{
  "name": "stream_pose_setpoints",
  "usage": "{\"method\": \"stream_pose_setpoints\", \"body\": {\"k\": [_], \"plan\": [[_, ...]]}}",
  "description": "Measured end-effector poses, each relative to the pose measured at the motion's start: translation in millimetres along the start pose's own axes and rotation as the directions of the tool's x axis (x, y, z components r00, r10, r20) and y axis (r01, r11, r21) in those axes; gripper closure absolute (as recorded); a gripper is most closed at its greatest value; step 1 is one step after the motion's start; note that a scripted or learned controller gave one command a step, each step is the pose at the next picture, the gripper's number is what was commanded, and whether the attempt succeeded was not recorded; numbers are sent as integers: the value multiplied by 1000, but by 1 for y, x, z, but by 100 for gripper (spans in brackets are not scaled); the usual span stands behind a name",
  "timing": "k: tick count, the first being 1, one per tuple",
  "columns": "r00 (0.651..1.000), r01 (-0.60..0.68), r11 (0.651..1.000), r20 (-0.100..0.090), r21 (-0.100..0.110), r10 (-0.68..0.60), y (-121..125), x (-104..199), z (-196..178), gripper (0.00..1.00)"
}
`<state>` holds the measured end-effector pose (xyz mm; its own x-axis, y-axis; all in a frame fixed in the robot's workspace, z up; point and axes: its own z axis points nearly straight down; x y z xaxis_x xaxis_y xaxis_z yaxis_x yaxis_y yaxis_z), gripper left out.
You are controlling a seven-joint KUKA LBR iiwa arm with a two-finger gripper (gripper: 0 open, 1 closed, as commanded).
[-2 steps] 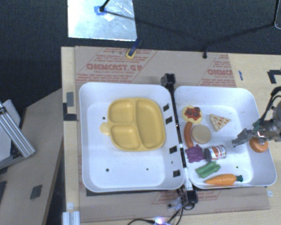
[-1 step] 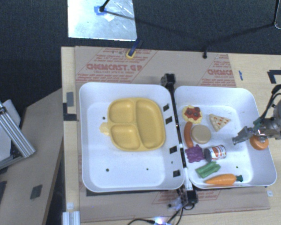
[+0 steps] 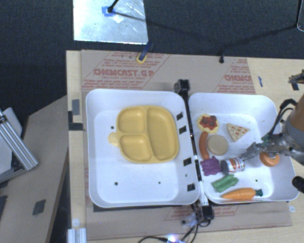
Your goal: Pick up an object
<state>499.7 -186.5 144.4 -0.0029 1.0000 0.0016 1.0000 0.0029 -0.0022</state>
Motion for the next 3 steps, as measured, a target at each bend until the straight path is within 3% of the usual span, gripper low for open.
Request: {"method": "stream_pose_setpoints", "body": {"k": [1,2,3], "plan": [[1000,-1,1000,-3,-10,1,3,1,36,0],[1000,-1,1000,3,-6,1,2,0,46,0],[1000,-1,1000,3,-7,1,2,0,36,100]]}}
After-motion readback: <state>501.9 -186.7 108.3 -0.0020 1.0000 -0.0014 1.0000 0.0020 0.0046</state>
